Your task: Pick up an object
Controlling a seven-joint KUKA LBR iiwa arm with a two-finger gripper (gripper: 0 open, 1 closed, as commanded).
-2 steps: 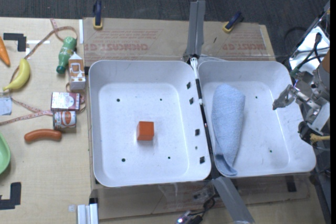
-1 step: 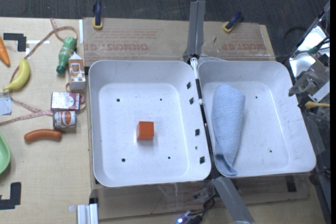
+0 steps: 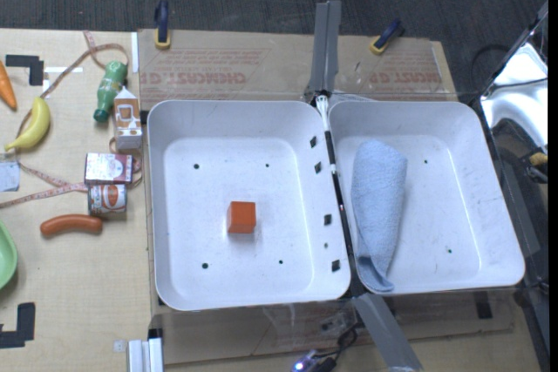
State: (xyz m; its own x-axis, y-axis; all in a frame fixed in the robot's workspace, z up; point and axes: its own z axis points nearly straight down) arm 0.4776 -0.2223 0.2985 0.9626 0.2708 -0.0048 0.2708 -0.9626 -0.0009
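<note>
Camera view gives me an orange block (image 3: 242, 217) in the left bin (image 3: 174, 131), a blue towel (image 3: 378, 209) in the right bin (image 3: 462, 131); jaws' state I cannot tell.

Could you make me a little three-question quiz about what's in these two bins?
1. True or false: the orange block lies in the left bin.
2. What lies in the right bin? A) a banana B) a blue towel C) a can
3. Fill in: the towel lies near its bin's ____ side in the view.

Key: 1 true; 2 B; 3 left
</note>
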